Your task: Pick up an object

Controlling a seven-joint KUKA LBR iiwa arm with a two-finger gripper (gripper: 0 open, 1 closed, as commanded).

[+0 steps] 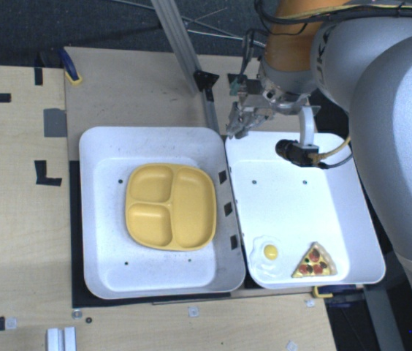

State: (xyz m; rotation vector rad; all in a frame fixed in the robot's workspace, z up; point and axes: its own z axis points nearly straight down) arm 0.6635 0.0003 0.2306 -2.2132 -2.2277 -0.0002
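The big grey arm (381,115) comes in from the right and takes up that whole side, its bulky link curving down past the edge. An orange band (304,13) sits above the wrist near the top. Below it the gripper (244,123) hangs low, pointing down and leftward, with cables looping around the wrist.

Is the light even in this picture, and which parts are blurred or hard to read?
In the camera view the light is soft and even; the left bin shows only a faint shadow under the yellow divided plate. The fried egg toy and pizza slice toy in the right bin are sharp. The gripper is small, dark and cluttered by cables. The big grey arm near the lens looks soft.
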